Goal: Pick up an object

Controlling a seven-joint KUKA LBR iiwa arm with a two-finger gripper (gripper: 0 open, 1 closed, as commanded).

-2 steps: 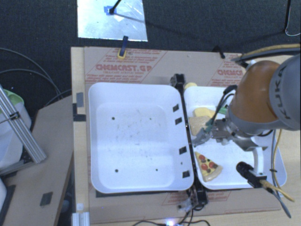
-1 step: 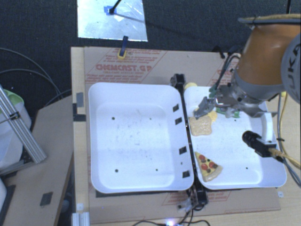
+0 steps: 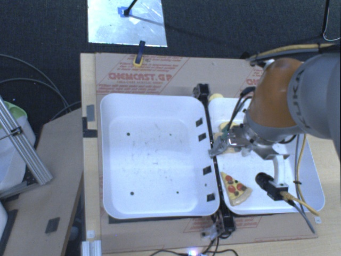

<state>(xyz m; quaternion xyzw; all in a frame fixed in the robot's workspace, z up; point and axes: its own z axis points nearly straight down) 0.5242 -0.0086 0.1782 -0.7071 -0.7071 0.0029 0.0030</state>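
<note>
Two white bins sit side by side on a printed cardboard sheet (image 3: 138,76), their inner walls touching along a line of black clips (image 3: 204,154). The left bin (image 3: 154,97) has its floor open from wall to wall, with only small dark marks on it, so the widest free room lies there. The right bin (image 3: 311,193) is far more crowded: the arm (image 3: 277,97) reaches in from the right edge and its orange band and grey wrist cover most of the bin's far half and middle. The gripper (image 3: 219,145) sits low at the bin's left wall, right against the dividing line, about halfway along that wall, leaving almost no room between it and the rim on that side. Whether the gripper is apart or together cannot be told from this angle, and nothing can be seen clamped in it. A pizza slice toy (image 3: 236,188) lies flat on the floor near the near-left corner of the right bin, its point towards the far edge; it is near the gripper, on its near side, and apart from it. A small yellow object (image 3: 226,126) shows just beyond the gripper on its far side, partly hidden by the wrist. A pale rounded object (image 3: 216,97) rests in the far-left corner, against the rim. The near-right part of this bin's floor shows bare white.
</note>
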